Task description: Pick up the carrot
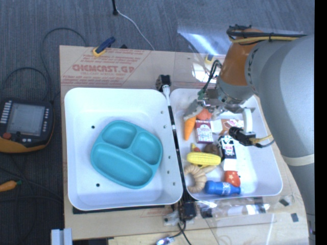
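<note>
The carrot [189, 128] is a small orange piece lying along the left wall of the right bin [265, 180], pointing toward the front. My gripper [203, 105] hangs low over the back of that bin, just behind and to the right of the carrot, with the orange wrist band [236, 65] above it. The gripper's lower part is dark and mixed with the clutter under it. Nothing shows as lifted from the bin.
Close to the carrot lie a red-and-white box [204, 132], a corn cob [204, 159], a tan pretzel-like toy [196, 173], a blue bottle [222, 188] and a red item [232, 177]. The left bin [82, 103] holds a teal divided plate [127, 152].
</note>
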